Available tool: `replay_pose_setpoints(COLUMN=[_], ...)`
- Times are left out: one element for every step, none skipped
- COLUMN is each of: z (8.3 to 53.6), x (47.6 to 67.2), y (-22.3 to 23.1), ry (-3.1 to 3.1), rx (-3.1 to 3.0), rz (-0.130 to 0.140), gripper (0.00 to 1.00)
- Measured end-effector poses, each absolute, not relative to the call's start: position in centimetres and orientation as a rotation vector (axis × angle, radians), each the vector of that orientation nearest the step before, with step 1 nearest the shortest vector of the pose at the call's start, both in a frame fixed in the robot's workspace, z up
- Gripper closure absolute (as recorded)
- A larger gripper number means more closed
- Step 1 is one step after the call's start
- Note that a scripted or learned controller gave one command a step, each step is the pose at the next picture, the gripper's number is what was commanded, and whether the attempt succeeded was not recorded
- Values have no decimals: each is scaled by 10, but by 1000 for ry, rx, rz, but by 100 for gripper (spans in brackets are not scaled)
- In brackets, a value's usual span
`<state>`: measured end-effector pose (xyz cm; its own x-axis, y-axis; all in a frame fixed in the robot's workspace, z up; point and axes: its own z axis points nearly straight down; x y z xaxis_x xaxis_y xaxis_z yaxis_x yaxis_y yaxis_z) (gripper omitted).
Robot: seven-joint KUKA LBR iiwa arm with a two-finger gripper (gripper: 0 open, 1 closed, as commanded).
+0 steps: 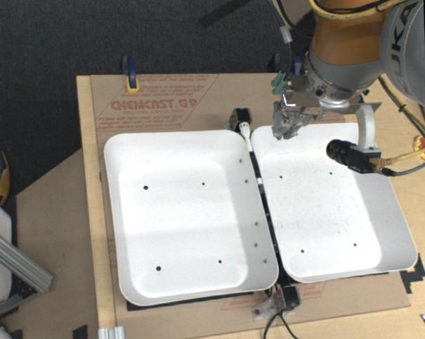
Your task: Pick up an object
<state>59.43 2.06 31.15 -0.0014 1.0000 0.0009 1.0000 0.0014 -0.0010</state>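
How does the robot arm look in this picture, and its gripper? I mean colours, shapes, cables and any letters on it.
The arm is a thick rounded grey casing with a wide orange band and dark letters on the grey shell. Black cables run over the band. Below hangs a small grey metal gripper with teal parts beside it. A black cylinder on a pale bracket sticks out sideways.

You see bright, even light. The left bin [186, 208] glares white, with a soft shadow toward 12 o'clock. Everything looks sharp.
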Motion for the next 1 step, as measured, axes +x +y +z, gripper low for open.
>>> replay_pose_setpoints(z=[327], x=[571], y=[29], ry=[-2222], rx=[-2217], rz=[1], gripper=[100])
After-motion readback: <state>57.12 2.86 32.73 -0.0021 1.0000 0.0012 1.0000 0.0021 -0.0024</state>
